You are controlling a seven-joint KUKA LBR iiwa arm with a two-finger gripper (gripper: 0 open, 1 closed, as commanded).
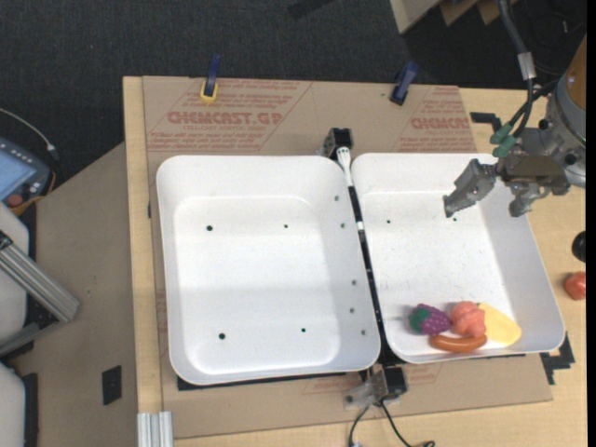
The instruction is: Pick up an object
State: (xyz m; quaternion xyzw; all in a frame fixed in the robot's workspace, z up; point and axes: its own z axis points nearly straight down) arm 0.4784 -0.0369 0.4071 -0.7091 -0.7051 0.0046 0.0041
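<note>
Grey metal two-finger gripper (485, 198) hangs with fingers spread, grasping nothing, above the right shallow white plastic bin (419, 259); purple grapes (429, 319), orange-red toy (468, 318), curved sausage (457, 343) and yellow piece (503, 328) crowd together in its near corner.

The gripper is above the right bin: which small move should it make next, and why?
Probably move toward the bin's near corner and lower. The gripper hangs over the bare far part of the right bin, while the purple grapes, orange toy and yellow piece lie clustered there.
</note>
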